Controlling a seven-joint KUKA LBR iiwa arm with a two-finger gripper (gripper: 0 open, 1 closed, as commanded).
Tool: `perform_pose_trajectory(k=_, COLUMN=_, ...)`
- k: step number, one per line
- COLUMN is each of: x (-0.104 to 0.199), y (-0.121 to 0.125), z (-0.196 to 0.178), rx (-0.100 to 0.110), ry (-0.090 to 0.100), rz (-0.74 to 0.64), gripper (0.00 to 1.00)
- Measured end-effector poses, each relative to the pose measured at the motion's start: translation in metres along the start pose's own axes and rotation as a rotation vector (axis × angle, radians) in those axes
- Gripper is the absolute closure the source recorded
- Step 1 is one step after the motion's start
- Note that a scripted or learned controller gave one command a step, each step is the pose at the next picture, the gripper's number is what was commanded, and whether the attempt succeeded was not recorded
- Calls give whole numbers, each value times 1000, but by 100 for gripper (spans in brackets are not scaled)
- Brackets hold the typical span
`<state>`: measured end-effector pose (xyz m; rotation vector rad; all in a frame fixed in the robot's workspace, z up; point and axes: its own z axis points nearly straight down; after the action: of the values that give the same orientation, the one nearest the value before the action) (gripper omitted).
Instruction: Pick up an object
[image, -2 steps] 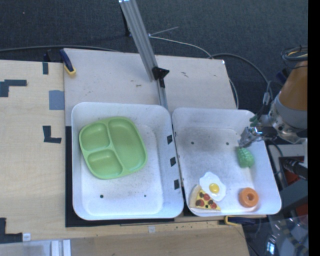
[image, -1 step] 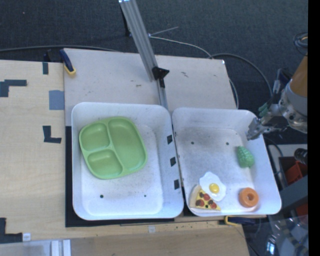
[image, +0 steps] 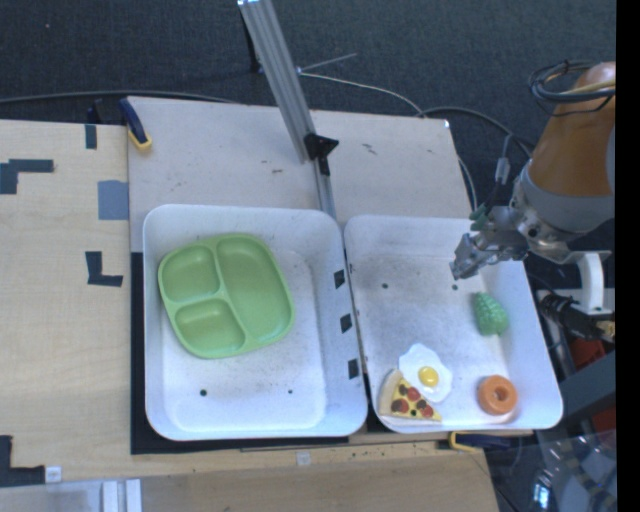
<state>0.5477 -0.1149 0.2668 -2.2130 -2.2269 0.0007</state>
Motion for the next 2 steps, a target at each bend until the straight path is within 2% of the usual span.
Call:
perform_pose_trajectory(k=1, x=54, y=-2, z=-2, rx=-1, ry=0, rz=0, gripper=100)
perform_pose_trajectory(k=2, x=103, y=-7, z=14, rx=2, ry=0, rz=0, gripper=100)
